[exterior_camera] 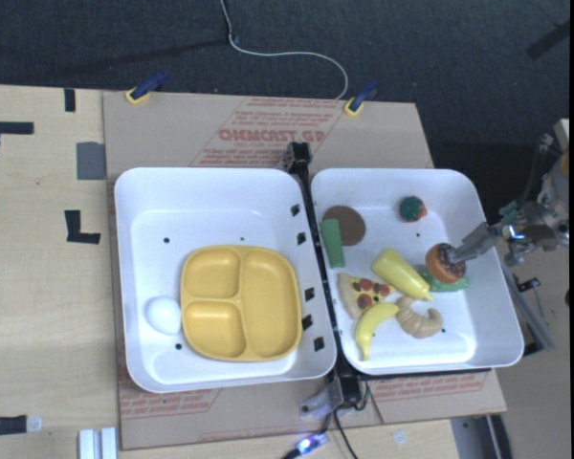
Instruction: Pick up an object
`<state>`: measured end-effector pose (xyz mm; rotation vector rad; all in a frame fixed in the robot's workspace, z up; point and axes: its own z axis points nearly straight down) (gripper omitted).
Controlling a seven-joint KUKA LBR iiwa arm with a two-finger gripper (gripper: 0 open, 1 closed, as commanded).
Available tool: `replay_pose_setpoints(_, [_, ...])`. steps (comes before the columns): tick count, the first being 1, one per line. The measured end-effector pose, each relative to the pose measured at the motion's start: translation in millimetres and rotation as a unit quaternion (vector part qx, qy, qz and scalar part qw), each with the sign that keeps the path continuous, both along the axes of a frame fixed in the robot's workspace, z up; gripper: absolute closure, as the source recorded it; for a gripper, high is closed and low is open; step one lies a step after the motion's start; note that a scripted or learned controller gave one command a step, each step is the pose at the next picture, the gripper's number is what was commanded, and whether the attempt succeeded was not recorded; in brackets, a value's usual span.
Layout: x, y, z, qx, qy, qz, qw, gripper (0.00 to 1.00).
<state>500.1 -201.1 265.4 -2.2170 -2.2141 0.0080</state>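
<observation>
The right bin (459, 191) holds several toy foods: a brown disc (345, 224), a green stick (333, 242), a small red and green ball (412, 208), a yellow pepper (399, 273), a pizza slice (363, 294), a banana (372, 324), a croissant (420, 321) and a round brown and orange burger-like piece (444, 265). My gripper (471, 243) reaches in over the right bin's right wall, its tip just above and right of the burger-like piece. I cannot make out whether it touches the piece.
The left bin (143, 194) bears a yellow divided plate (240, 302) and a white egg (163, 315) at the plate's left. A black divider (311, 247) joins the bins. Cardboard lies under both.
</observation>
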Motion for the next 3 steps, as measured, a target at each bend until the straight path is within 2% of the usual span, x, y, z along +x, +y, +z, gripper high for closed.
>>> replay_pose_setpoints(1, [2, 0, 4, -0.0011, -0.004, 0.001, 1.0, 0.0])
replay_pose_setpoints(2, [7, 2, -42, -0.0006, -0.002, 0.001, 1.0, 0.0])
replay_pose_setpoints(3, [-1, 10, -93, -0.0001, -0.001, 0.001, 1.0, 0.0])
